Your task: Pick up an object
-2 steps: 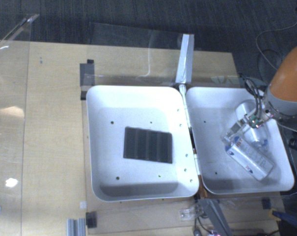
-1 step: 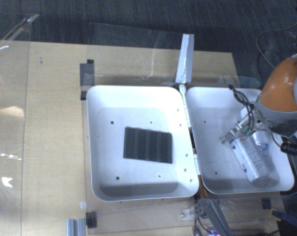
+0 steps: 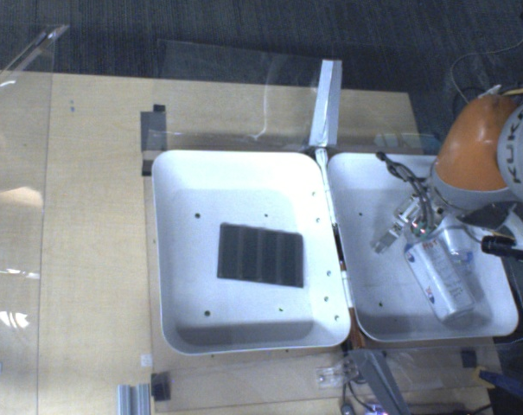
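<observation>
Pale wooden desk [image 3: 79,258] carries two white bins, and in the right bin [image 3: 365,232] the claw [image 3: 405,223], its grip impossible to tell, hovers beside a clear plastic bottle [image 3: 443,275] lying flat, which might roll aside if nudged.

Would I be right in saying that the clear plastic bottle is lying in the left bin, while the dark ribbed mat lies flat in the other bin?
Not quite: the camera view shows the clear plastic bottle lying in the right bin, beneath the arm's wrist. The dark ribbed mat lies flat in the other bin, the left bin.
</observation>
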You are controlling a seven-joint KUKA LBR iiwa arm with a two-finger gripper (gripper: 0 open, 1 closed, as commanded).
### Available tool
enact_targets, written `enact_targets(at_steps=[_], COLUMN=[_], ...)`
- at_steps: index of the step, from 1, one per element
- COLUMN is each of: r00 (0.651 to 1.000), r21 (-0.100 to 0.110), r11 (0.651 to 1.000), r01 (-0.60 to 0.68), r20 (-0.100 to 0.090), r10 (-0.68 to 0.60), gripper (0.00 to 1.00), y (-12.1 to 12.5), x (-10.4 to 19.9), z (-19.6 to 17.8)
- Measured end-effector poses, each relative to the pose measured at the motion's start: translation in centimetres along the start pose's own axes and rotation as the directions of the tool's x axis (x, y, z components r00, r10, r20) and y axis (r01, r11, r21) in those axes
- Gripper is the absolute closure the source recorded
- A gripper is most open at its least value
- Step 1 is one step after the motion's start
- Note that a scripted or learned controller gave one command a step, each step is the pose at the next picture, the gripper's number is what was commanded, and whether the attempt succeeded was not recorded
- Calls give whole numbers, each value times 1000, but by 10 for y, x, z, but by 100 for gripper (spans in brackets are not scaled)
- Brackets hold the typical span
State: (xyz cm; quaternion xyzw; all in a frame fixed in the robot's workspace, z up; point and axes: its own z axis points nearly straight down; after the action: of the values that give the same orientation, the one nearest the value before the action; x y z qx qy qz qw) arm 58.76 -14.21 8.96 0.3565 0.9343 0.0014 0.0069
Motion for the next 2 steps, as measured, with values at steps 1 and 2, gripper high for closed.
enact_targets(at_steps=[1, 2], r00=[999, 1000], r21=[0, 24], r11=[999, 1000], r01=[34, 8], r20=[-2, -21], r10=[-34, -8], gripper=[0, 0], y=[42, 70], x=[-36, -32], z=[2, 3])
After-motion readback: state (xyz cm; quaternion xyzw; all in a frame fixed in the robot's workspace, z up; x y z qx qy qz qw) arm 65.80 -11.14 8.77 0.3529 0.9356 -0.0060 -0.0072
